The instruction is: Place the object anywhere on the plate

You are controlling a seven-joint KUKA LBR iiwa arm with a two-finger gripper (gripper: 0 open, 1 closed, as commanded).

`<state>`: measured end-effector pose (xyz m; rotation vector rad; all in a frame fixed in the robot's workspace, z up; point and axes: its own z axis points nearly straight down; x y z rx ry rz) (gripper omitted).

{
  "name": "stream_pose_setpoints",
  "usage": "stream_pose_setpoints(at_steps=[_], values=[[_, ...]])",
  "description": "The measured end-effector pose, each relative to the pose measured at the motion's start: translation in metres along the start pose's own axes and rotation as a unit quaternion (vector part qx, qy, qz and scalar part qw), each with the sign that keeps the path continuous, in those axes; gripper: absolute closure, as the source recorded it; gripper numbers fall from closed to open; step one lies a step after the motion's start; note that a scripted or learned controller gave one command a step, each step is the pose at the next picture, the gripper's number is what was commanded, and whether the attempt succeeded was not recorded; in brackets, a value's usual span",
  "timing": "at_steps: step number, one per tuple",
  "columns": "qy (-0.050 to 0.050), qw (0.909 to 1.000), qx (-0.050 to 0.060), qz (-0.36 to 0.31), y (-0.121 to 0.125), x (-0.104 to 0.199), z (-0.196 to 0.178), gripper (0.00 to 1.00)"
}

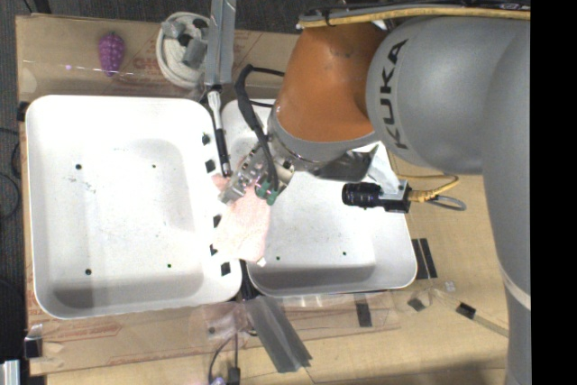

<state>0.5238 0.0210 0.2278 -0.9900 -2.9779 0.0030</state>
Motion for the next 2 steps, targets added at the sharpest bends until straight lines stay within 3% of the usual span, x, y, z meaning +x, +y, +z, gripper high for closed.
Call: stream_pose_setpoints(at_steps=[1, 2], values=[[-0.001, 0.9798, 0.0, -0.2, 0.028, 0.043, 0.008, 1.0], [-0.002, 0.9485, -0.001, -0.317, 0.057, 0.082, -0.001, 1.0]])
